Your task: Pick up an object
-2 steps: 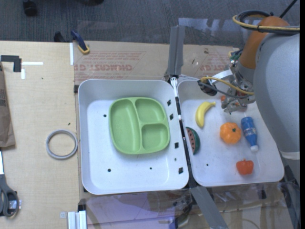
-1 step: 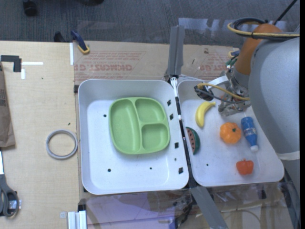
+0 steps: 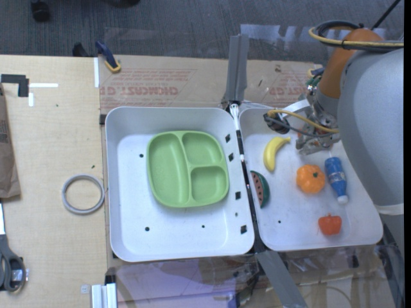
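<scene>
Two-finger metal gripper [image 3: 313,141]: sits at the end of the grey arm with an orange band [image 3: 343,63], low over the back of the right bin. Its fingers are too small and cluttered with cabling to read, so whether they are apart or together cannot be told; nothing is visibly held between them.

Right shallow white plastic bin [image 3: 359,233], contents:
- Yellow curved toy banana [image 3: 273,151], lying just left of the gripper, near the back of the bin.
- Round orange toy fruit with a green stem [image 3: 311,179], mid-bin, below the gripper and apart from it.
- Small blue plastic bottle with a white cap [image 3: 336,178], lying on its side just right of the orange fruit, cap towards the front.
- Small red toy pepper-like piece [image 3: 330,224], near the front of the bin, well apart from the gripper.
- Watermelon slice toy, red with a green rind [image 3: 259,188], resting against the bin's left wall.

Left shallow white plastic bin [image 3: 125,236], contents:
- Pale green three-compartment plastic plate [image 3: 188,168], lying flat near the centre.

Bench surroundings:
- Grey ring, possibly a tape roll [image 3: 83,194], on the wooden bench top [image 3: 51,140] left of the bins.
- Blue and yellow clamp [image 3: 108,57] at the bench's back edge.
</scene>
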Controlling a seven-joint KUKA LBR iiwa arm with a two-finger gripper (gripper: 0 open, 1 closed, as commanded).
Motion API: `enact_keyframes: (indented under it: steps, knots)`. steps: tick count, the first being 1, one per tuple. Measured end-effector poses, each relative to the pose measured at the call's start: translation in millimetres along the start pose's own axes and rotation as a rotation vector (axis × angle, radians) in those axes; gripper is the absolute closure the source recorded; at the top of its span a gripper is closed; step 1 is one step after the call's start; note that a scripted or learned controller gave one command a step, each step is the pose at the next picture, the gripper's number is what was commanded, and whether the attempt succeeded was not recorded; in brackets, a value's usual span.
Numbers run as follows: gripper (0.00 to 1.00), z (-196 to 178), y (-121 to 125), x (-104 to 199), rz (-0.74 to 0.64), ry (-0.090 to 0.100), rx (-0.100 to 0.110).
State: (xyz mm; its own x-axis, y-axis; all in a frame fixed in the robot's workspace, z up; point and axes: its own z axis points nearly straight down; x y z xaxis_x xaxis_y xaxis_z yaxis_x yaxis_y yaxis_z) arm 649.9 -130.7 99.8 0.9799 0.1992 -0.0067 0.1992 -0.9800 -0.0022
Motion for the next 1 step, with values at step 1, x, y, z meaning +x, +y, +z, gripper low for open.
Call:
enact_keyframes:
  steps: [1]
  knots:
    - [1.00,-9.0,0.8,-0.7,0.001,-0.002,0.001]
